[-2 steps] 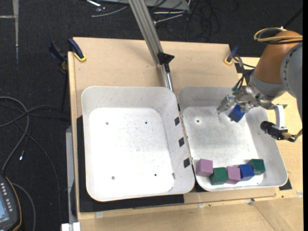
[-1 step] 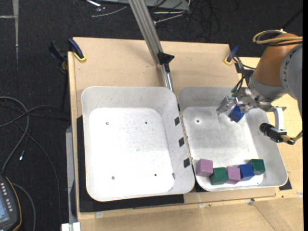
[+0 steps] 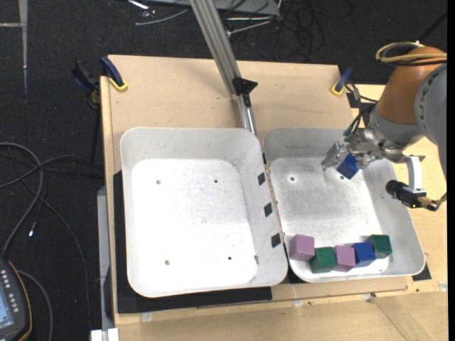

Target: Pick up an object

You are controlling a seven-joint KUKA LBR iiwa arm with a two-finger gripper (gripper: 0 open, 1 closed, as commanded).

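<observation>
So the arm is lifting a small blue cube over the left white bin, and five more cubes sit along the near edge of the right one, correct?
Not quite: the camera view shows the gripper holding the small blue cube over the right white bin, not the left one. The five cubes do line the right bin's near edge.

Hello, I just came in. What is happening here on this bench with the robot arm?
The arm reaches in from the right over the right bin, and its claw has a blue block between its fingers, held above the bin floor. Five more blocks sit in a row along the near edge of that bin: a purple block, a green one, another purple, a blue one and a green one. The left bin sits beside it.
</observation>
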